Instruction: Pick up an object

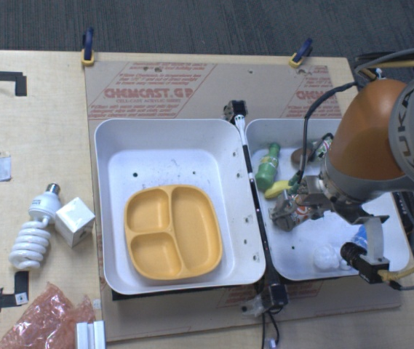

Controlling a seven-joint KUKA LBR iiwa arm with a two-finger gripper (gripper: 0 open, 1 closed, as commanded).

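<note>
My gripper (289, 214) is low in the right bin (294, 267), near its left wall, with the orange-banded arm (370, 133) covering much of that bin. Just above the gripper lie a yellow object (278, 188) and a green bottle (268, 164). A small brown object (301, 155) sits beside the bottle. A white rounded object (324, 257) rests near the bin's front, and a blue item (373, 236) shows by the arm's lower edge. Nothing can be made out in the gripper's grasp.
The left bin (112, 158) holds a yellow divided plate (172, 231). On the bench to the left lie a spiral light bulb (33, 231), a white cube (74, 221) and a red mesh bag (46, 318). Cables hang off the arm at right.
</note>
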